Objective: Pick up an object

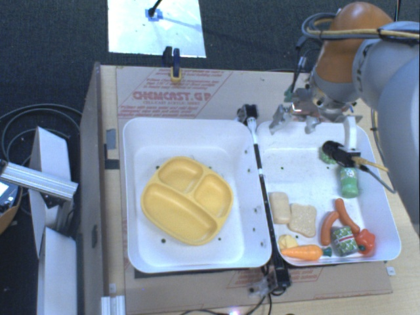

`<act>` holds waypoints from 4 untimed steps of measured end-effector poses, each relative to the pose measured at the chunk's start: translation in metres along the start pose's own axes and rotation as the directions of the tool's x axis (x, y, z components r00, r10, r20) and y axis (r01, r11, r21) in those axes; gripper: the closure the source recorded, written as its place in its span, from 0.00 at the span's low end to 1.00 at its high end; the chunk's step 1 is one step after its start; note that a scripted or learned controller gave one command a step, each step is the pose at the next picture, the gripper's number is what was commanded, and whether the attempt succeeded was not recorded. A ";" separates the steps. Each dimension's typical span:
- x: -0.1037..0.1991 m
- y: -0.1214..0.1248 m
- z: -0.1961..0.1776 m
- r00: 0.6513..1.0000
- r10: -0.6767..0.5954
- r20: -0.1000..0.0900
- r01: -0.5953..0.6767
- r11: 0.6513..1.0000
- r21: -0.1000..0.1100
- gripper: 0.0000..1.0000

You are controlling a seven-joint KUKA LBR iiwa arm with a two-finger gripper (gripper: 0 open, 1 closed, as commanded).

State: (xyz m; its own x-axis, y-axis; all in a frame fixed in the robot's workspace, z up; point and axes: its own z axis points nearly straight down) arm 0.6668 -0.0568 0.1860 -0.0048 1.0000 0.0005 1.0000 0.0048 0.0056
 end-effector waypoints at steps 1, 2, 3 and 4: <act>-0.017 -0.061 0.001 1.000 0.003 0.002 -0.003 1.000 0.004 0.00; -0.049 -0.073 0.044 1.000 0.004 0.001 -0.004 1.000 0.007 0.00; -0.039 -0.125 -0.004 1.000 0.004 0.000 -0.004 1.000 0.004 0.00; -0.078 -0.154 0.053 1.000 0.005 0.001 -0.005 1.000 0.006 0.00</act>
State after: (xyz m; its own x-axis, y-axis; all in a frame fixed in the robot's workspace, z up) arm 0.5135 -0.1356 0.1318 0.0000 1.0000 -0.0008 1.0000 0.0000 -0.0001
